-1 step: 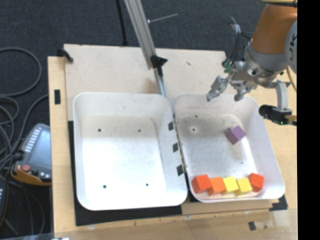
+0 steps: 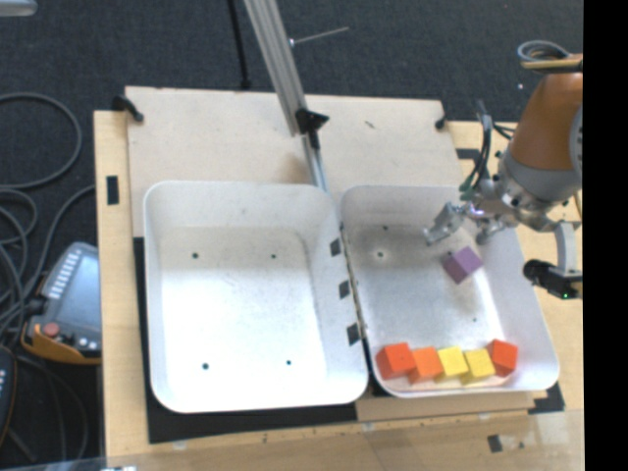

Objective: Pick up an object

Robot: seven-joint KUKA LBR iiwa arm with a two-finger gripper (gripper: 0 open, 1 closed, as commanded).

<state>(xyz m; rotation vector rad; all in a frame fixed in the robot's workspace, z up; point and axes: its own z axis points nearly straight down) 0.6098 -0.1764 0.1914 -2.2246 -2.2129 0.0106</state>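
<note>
Camera view from above. We count two shallow white bins side by side on the surface (image 2: 226,126): the left bin (image 2: 162,263) and the right bin (image 2: 525,302).

In the right bin we count six blocks. One purple block (image 2: 462,263) lies alone near the middle of the bin floor, tilted relative to the bin walls. The other five sit in a row along the near wall, touching or nearly touching one another. From left to right, these are a red-orange block (image 2: 394,358), an orange block (image 2: 427,363), a yellow block (image 2: 453,362), a second yellow block (image 2: 480,363) and a red block (image 2: 503,355).

We see one arm (image 2: 546,135), grey with an orange band, reaching in from the right over the far right part of the right bin. Its gripper (image 2: 467,224) hangs just above and beside the purple block. Its two fingers appear spread apart, one finger (image 2: 442,226) pointing left, and we see no block between them. Whether the gripper touches the purple block we cannot tell.

We note one slanted metal rail (image 2: 280,62) running from the top edge down to the gap between the bins, and one handheld pendant (image 2: 67,302) among cables on the floor at left.
</note>
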